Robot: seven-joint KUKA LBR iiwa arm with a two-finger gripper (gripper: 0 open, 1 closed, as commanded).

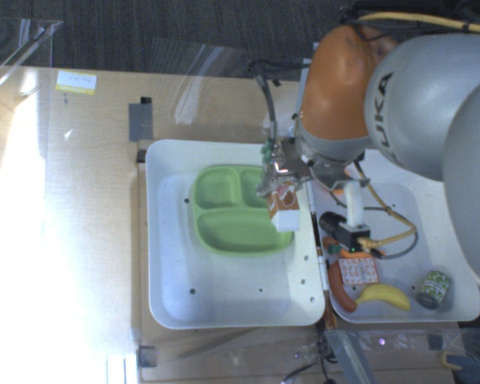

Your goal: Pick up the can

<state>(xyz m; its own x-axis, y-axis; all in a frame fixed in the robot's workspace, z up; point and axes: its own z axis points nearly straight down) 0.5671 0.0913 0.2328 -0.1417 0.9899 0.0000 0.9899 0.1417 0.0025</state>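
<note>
The can (434,288), small and green-labelled, stands in the near right corner of the right bin (432,202). My gripper (282,184) is far from it, over the left bin (224,294) at the right edge of a green divided plate (232,214). A small brown and white carton (285,210) lies directly under the gripper, against the plate's right rim. The arm's orange band and grey body hide the back of the right bin.
In the right bin, left of the can, lie a yellow banana (384,296), a red oblong item (341,288) and a small patterned packet (358,272). Cables (392,234) and a black fitting hang from the wrist above them. The wall between the bins runs just right of the carton.
</note>
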